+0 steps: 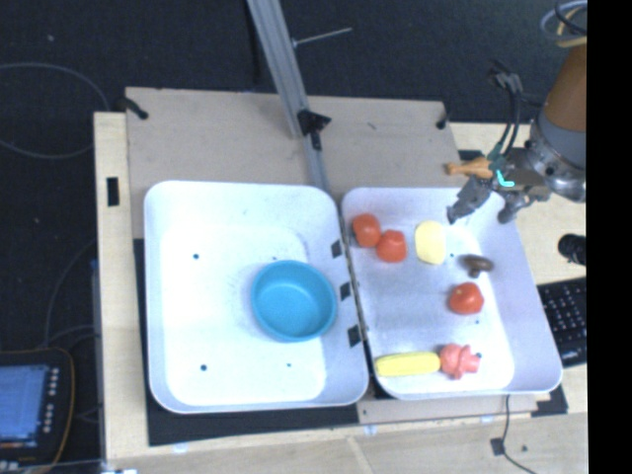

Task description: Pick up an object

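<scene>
My fingers [489,206] hang spread apart over the right bin [523,363], up at its one o'clock corner, and nothing sits between them. My grey arm [558,151] comes in from three o'clock. The things I could pick are all in this bin. A pale yellow block [431,242] lies just beside my fingers, at about eight o'clock from them. A small brown thing [477,263] lies at six o'clock from my fingers, near but not touching. Under that, more toward six o'clock, sits a red ball [466,298]. At nine o'clock in the bin, two red-orange things [379,238] sit side by side, touching or almost touching; I cannot tell which. Down at the six o'clock edge of the bin lies a long yellow thing [407,364], and a pink toy [458,360] is right at its three o'clock end. The left bin [188,215] sits at nine o'clock from the right bin, and a blue bowl [292,299] stands in it, upright, a bit toward its four o'clock side. Both bins rest on the counter [237,131]. A grey pole [281,52] leans up toward twelve o'clock from between the bins.
</scene>
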